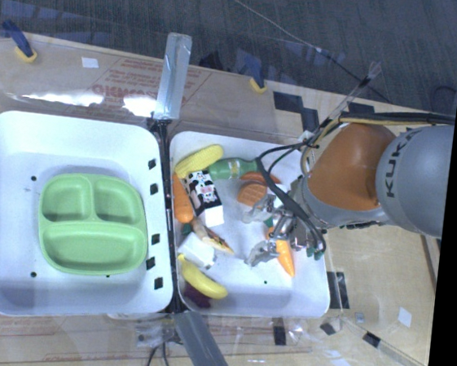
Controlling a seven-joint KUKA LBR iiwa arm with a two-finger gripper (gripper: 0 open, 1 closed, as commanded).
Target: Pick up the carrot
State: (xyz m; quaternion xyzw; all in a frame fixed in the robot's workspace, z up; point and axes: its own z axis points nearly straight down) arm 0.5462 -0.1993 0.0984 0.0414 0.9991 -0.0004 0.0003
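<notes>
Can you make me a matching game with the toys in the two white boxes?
Things:
1. green tray
2. carrot
3. milk carton
4. top banana

Places:
A. right bin, by its upper left corner
B. alone in the left bin
C. right bin, at the gripper
D. right bin, just below the top banana

Pairs: 1-B, 2-C, 3-D, 4-A

1. The carrot (286, 258) is small, orange and tapered.
2. It lies tilted, its narrow tip pointing toward the near rim of the right bin (313, 304).
3. It rests on that bin's floor, close to its right wall.
</notes>
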